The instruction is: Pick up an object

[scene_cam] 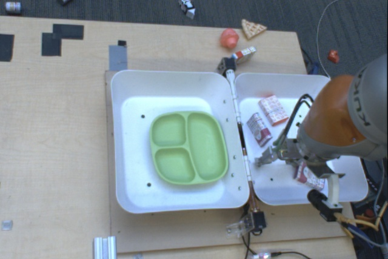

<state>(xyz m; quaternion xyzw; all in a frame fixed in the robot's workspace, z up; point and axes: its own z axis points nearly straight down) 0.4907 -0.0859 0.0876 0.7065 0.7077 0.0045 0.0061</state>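
- Hand point(267, 159) sits low in the right bin point(276, 192), near its left wall, at the end of the grey arm with the orange band point(330, 112).
- Whether the hand is wide or narrow: cannot tell; its tip is a small grey shape and nothing shows between its parts.
- Red-and-white packet point(259, 128) lies just above the hand, apart from it.
- Second red-and-white packet point(273, 109) lies above that one, tilted, nearer the bin's far side.
- Third packet point(308, 177) lies partly under the arm, at the bin's near right.
- Left bin point(121, 148) carries a green divided plate point(188, 148) with three compartments.
- On the worktop point(48, 148) past the bins: a red ball point(229, 38), a pizza-slice toy point(253, 28), a small red-and-white tube point(245, 53).
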